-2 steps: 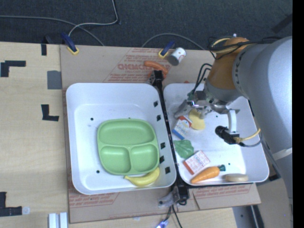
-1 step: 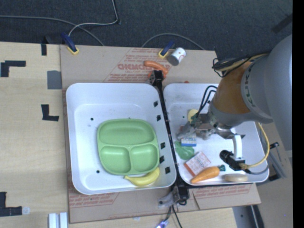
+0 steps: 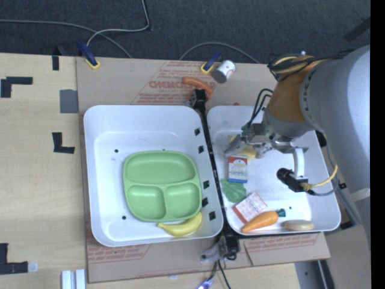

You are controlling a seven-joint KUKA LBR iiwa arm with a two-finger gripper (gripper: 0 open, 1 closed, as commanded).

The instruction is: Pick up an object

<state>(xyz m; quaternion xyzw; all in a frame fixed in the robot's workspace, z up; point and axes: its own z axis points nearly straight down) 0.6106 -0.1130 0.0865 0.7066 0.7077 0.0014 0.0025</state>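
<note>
1. Grey arm (image 3: 343, 119) with its orange band (image 3: 287, 98) fills the right of the frame, reaching down into the right bin (image 3: 325, 218).
2. Its gripper (image 3: 243, 143) hangs at that bin's upper left, just above a small white carton (image 3: 238, 168); whether the jaws are open or shut cannot be told.
3. Below the carton lie a green leafy piece (image 3: 234, 191), a red-and-white packet (image 3: 250, 207), a carrot (image 3: 260, 221) and a beige oval piece (image 3: 298, 225).
4. Left bin (image 3: 102, 131) holds a green divided plate (image 3: 162, 184), with a banana (image 3: 180, 226) touching its lower edge.
</note>
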